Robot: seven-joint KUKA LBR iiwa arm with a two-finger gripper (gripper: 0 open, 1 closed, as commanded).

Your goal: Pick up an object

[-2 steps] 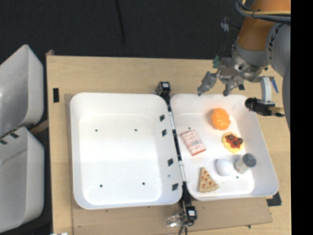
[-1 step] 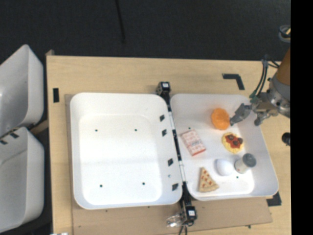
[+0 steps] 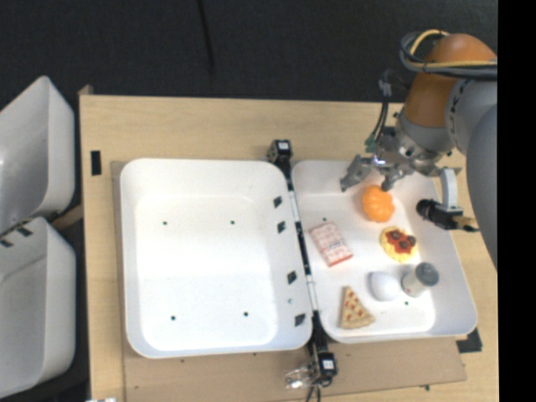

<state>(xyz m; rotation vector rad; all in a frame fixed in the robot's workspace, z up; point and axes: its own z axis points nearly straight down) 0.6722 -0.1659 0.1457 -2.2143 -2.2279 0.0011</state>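
A single camera looks down at a slant on a pale wooden bench [image 3: 209,128] that carries two shallow white plastic bins side by side.

The left white bin [image 3: 201,258] is the larger-looking one, with rounded corners and a few small dark dots on its floor.

The right white bin [image 3: 444,308] holds the loose objects. Near its far end lies a round orange ball-like fruit [image 3: 377,205]. Toward the middle, close to the divide between the bins, lies a small flat pink-and-white rectangular packet [image 3: 330,244]. To the right of that packet sits a small yellow round toy with red and dark toppings [image 3: 399,243]. Nearer the camera are a white rounded egg-like object [image 3: 383,286] and, just beside it on the right, a small grey cylinder [image 3: 420,278]. At the near edge lies a triangular toy pizza slice, tan with red spots [image 3: 354,309].

The grey robot arm with an orange band [image 3: 435,90] reaches in from the right. Its two-finger claw [image 3: 374,171] hangs over the far end of the right bin, directly above and behind the orange fruit. The fingers are spread apart, released, with nothing between them. The orange fruit rests on the bin floor just below the fingertips, not gripped.

A black clip [image 3: 279,150] sits at the far end of the seam between the bins.
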